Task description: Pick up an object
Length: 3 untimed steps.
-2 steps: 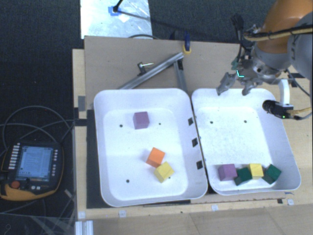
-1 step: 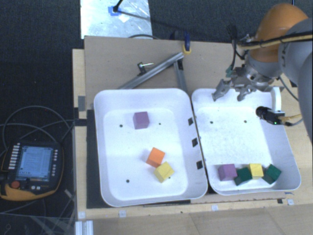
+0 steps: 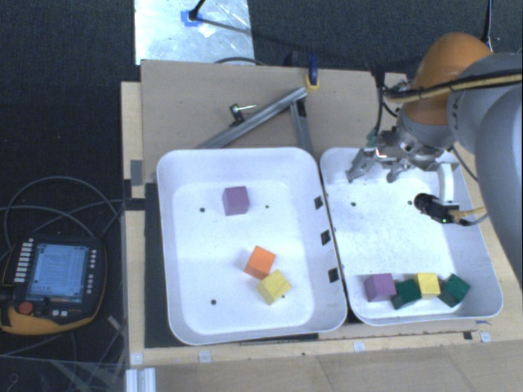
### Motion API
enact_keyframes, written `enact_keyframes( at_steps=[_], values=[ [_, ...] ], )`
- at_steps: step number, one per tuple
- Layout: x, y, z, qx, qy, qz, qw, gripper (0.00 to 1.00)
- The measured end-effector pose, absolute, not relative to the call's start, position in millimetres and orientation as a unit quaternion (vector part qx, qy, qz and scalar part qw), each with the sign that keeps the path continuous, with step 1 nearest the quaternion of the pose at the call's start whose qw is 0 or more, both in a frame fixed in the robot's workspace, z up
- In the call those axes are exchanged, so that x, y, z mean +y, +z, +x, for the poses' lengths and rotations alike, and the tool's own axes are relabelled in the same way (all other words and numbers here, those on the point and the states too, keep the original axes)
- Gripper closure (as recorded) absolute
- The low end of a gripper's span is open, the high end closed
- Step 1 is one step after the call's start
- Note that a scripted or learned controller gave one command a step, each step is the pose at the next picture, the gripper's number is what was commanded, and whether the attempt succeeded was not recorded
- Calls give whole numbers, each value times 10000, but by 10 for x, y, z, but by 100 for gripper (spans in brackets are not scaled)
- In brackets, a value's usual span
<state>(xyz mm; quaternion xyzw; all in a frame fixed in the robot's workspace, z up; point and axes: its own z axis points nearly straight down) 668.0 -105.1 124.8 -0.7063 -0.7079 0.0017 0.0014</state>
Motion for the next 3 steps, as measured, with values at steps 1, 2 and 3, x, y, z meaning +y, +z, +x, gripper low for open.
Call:
enact_keyframes(
  at_steps=[1, 2, 3],
  values=[
    [-1050, 889, 6680, -7082, 9, -7060, 5, 0],
    [-1053, 1030, 6701, -7090, -13, -7052, -22, 100],
    [-1155, 1568, 6715, -7080, -22, -7062, -33, 100]
  ],
)
